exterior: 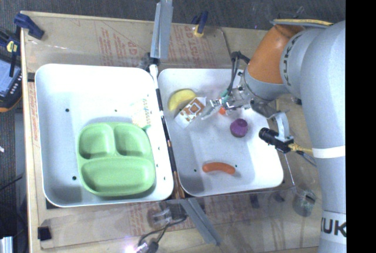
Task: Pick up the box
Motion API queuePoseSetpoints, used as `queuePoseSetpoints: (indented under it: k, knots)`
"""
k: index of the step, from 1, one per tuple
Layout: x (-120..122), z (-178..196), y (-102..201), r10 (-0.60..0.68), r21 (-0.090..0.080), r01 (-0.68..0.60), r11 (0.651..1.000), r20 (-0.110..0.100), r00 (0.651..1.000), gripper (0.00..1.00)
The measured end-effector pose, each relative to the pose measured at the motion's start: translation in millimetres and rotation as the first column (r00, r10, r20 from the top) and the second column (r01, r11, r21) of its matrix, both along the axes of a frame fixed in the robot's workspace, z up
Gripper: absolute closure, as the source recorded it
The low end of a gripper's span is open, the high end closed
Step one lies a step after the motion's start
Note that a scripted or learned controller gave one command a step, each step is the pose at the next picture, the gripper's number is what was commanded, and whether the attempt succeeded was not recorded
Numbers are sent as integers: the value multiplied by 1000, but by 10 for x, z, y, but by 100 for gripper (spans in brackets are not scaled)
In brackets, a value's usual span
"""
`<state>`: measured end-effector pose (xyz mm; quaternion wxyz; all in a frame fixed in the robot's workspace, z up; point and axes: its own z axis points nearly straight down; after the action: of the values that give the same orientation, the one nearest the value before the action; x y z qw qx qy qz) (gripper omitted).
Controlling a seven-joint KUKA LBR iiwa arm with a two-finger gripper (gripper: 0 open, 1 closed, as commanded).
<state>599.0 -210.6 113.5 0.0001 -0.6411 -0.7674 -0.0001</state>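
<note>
Two white bins [53,128], one green tray [116,159], box [191,110], banana [181,98], sausage [218,168], purple ball [238,127].

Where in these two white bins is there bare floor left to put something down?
Left bin: bare floor above and left of the green tray. Right bin: a bare strip between the purple ball and the sausage. Crowded: its top, with banana, box and gripper.

tray [117,158] in left bin [53,87], box [191,110], banana [181,98], ball [238,127], sausage [219,168] in right bin [264,178]

The arm [329,128] bears the cut-off white letters "UK".
</note>
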Motion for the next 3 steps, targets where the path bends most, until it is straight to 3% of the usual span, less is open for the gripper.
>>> queuePoseSetpoints:
  k: [1,2,3]
  knots:
    - [587,-76,15,182,0,-182,983,-1,983,0]
    - [604,37,38,188,1,-188,982,2,982,100]
    - [314,563,516,532,0,-532,847,0,847,100]
